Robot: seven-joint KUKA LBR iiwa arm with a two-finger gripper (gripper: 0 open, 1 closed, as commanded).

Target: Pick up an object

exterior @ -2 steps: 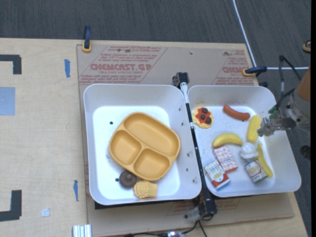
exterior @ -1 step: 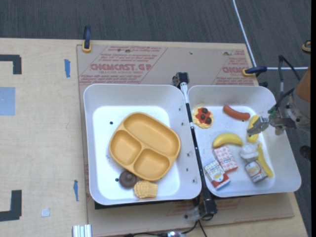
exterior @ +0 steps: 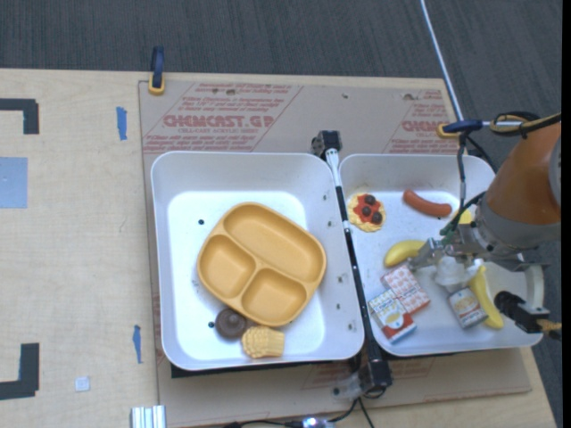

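Note:
The right bin (exterior: 419, 341) holds several toy foods. A yellow banana (exterior: 403, 252) lies near its middle, a red sausage (exterior: 428, 204) toward the back, and a pizza slice (exterior: 367, 211) at the back left. Two red-and-white cartons (exterior: 401, 297) lie at the front left. A small box (exterior: 464, 308) and a second banana (exterior: 486, 297) lie at the front right. My gripper (exterior: 443, 255) hangs low over the middle of this bin, just right of the first banana and above a pale object (exterior: 451, 276). The wrist hides how its jaws stand.
The left bin (exterior: 169, 239) holds a yellow divided plate (exterior: 260, 263), with a brown donut (exterior: 230, 324) and a yellow corn piece (exterior: 263, 341) in front of it. The arm's orange band (exterior: 535, 176) overhangs the right bin's right side. A cable (exterior: 464, 163) runs above its back edge.

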